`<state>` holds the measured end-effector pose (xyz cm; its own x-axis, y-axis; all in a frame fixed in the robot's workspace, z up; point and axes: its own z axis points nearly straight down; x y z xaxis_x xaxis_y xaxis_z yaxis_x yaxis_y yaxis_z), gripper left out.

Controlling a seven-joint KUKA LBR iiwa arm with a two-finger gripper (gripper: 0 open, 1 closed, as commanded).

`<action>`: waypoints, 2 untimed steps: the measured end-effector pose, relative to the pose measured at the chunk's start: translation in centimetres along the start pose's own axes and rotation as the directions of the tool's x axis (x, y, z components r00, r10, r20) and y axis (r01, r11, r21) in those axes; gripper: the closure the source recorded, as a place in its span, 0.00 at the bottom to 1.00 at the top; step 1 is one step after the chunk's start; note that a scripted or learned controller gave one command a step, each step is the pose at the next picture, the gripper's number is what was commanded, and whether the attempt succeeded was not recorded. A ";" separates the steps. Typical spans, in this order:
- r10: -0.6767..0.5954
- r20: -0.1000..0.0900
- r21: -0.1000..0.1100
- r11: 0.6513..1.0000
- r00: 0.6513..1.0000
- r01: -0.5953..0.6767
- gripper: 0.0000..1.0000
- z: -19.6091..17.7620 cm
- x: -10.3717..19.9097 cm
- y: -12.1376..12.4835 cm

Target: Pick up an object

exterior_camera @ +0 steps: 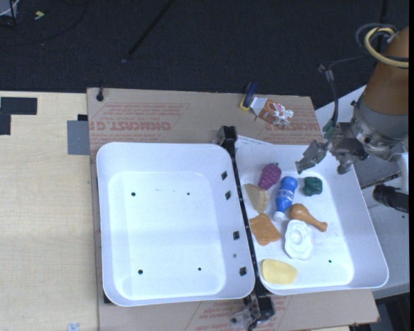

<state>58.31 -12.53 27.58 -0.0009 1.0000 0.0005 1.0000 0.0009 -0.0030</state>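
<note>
Camera view: gripper (329, 157) hangs over the right bin's (362, 205) far edge, fingers spread wide, holding nothing. Green toy (312, 185) lies just below it, beside a blue bottle (285, 193).

Both bins (162, 158) looked like smooth, faintly glossy white plastic, and they sat on a matt brown cardboard sheet (165, 116) with printed lettering. The toy foods, such as the blue bottle (285, 192) and drumstick (306, 216), appeared to be shiny moulded plastic. The surface (34, 205) looked like pale matt wood.
</note>
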 end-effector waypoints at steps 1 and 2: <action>0.001 -0.005 0.014 1.000 1.000 -0.001 0.00 10.0 4.7 -5.6; 0.002 -0.001 0.009 1.000 1.000 -0.002 0.00 18.1 3.3 -6.1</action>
<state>52.17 -9.19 9.51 0.0008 1.0000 0.0018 0.9999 -0.0008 -0.0119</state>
